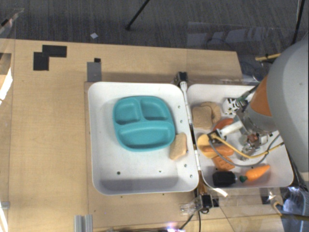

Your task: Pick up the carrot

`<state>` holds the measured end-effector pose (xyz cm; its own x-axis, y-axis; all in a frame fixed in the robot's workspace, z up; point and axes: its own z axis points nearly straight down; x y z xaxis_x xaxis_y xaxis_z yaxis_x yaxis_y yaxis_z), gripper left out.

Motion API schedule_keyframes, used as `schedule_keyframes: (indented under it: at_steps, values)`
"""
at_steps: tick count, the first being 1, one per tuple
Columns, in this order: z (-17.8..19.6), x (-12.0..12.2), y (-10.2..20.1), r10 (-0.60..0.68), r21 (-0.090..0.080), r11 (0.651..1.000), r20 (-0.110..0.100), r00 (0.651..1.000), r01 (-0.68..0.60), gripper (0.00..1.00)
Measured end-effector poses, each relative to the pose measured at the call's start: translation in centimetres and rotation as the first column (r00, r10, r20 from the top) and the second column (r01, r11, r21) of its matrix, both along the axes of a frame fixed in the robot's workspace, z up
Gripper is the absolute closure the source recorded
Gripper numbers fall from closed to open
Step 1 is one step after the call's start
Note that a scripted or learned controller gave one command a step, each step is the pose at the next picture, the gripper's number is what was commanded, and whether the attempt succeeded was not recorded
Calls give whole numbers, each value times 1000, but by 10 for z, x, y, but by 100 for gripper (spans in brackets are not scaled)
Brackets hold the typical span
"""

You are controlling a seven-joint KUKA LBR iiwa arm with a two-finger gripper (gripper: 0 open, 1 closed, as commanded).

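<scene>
We hover the gripper point(251, 140) above the right bin point(285, 178), approaching; finger state unclear. Next we shift toward the carrot point(257, 172).

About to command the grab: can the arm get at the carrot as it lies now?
Probably yes. The carrot lies uncovered near the right bin's front wall, nothing on top of it. The claw hovers just behind it. The wall and a black item by its green end may crowd the approach.

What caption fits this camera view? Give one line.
Arm reaches over the right bin; the carrot lies near its front edge.
</scene>
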<state>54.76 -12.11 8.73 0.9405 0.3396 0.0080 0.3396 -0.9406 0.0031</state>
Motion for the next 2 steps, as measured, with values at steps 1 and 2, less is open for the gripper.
schedule_keyframes:
  at_steps: [1, 2]
  values:
    - [1, -44, 22, -8, 0, 1000, 2, 1000, 8, 0]
    - [1, -55, 27, 205, -5, 979, 7, 979, -205, 0]
